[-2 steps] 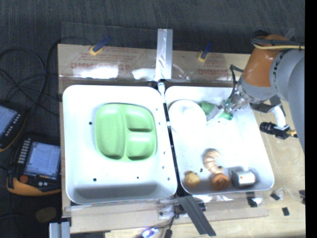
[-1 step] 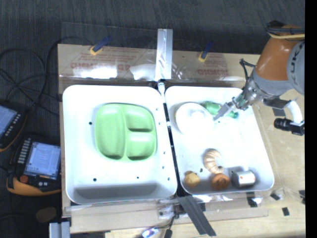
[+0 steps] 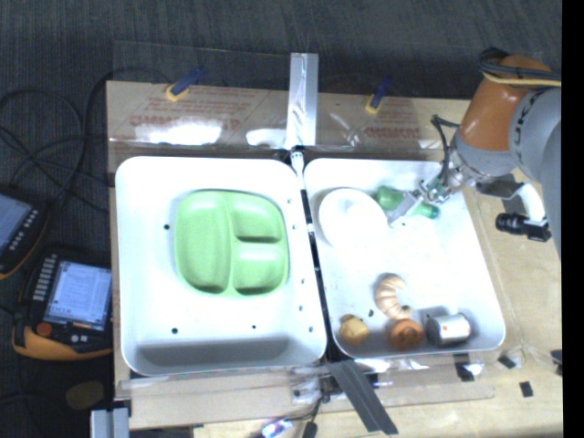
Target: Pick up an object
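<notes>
My gripper (image 3: 412, 203) hangs low in the far part of the right bin (image 3: 484, 272), reaching in from the right below the orange wrist band (image 3: 493, 117). It is right over a small green object (image 3: 390, 195), which pokes out on both sides of it. Whether the green object is gripped cannot be made out. A white round dish (image 3: 349, 217) lies just left of the gripper. Near the bin's front lie a pale curled pastry-like piece (image 3: 391, 292), a tan ball (image 3: 353, 328), an orange-brown lump (image 3: 406, 333) and a small silver can (image 3: 447, 328) on its side.
The left bin (image 3: 146, 327) holds a green divided plate (image 3: 232, 241). A raised divider (image 3: 310, 245) separates the two bins. A metal post (image 3: 303, 99) stands behind them. Cables and a handheld screen (image 3: 73, 295) lie off the bench to the left.
</notes>
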Controlling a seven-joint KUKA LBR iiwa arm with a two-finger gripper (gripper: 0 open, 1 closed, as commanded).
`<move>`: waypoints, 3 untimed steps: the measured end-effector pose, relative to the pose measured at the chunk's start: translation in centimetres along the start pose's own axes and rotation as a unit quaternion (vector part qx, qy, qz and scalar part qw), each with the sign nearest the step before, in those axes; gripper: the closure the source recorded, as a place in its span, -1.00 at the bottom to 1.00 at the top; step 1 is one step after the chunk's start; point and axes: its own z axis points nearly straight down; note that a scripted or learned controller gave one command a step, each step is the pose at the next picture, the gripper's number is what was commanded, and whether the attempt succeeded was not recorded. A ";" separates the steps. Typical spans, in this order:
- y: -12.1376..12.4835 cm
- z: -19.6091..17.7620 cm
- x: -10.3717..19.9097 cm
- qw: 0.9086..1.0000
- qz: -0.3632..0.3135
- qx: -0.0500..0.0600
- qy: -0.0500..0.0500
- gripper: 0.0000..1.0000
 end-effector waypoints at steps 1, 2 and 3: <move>1.1 0.2 -0.2 0.998 0.055 0.005 0.007 -1.00; 1.3 0.2 0.1 0.997 0.080 0.004 0.005 -1.00; 1.5 -1.7 1.7 0.999 0.052 0.000 -0.003 -1.00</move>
